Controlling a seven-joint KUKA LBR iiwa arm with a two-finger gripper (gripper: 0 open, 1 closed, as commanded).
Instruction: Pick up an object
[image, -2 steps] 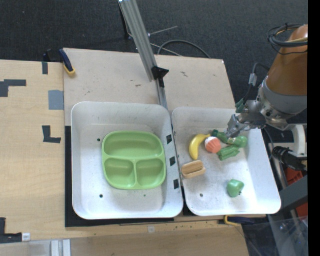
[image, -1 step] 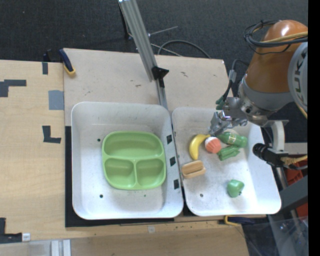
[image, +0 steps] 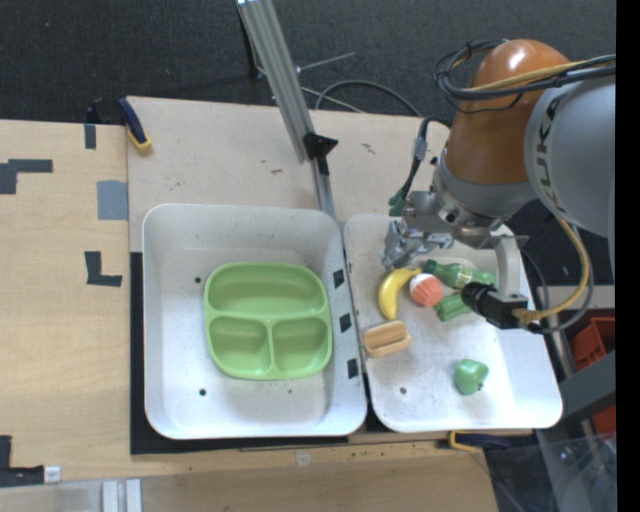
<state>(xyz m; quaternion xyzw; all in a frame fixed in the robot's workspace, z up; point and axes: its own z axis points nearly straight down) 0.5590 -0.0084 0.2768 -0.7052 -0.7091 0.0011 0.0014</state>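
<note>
My gripper hangs low over the back left part of the right bin, just above the upper end of a yellow banana. Right of the banana lie a red-orange strawberry and a green bottle-like toy, with another green piece below them. A tan hot dog bun rests nearer the front by the bin's left wall. A small green pepper sits toward the front right. Nothing shows between the gripper's tips.
The left bin holds a green divided plate. A grey metal post slants up from between the bins at the back. Cables trail behind the arm, and a black fitting on the arm hangs over the right bin.
</note>
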